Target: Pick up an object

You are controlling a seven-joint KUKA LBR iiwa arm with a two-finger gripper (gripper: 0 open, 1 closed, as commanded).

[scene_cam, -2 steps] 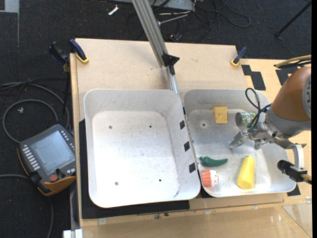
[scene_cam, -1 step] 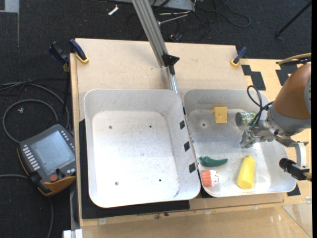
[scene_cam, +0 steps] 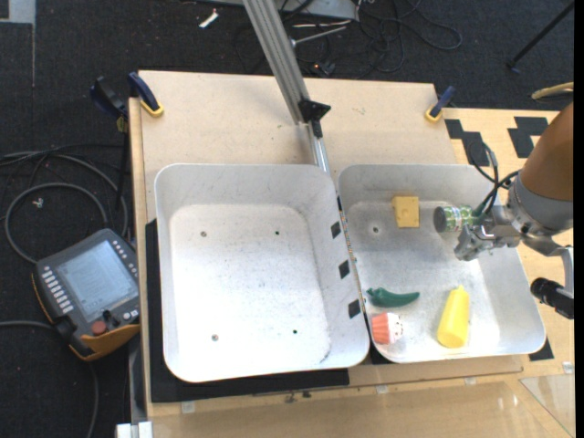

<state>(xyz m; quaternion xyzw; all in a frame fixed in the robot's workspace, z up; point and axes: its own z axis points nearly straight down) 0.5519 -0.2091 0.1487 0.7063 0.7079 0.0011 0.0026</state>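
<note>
Your jaws [scene_cam: 467,245] sit low over the right bin [scene_cam: 511,340], near its far right side. Whether they stand wide or narrow cannot be told from this slant. Just left of them, at their far side, lies a green and clear bottle [scene_cam: 453,217] on its side (touching or merely beside: unclear). A yellow block [scene_cam: 406,212] rests further left. Nearer the camera from the jaws lies a yellow bottle [scene_cam: 453,317]; left of that, a green pepper [scene_cam: 393,296] and a small orange and white object [scene_cam: 387,328]. The left bin [scene_cam: 173,272] lies well apart on the tabletop [scene_cam: 228,121].
</note>
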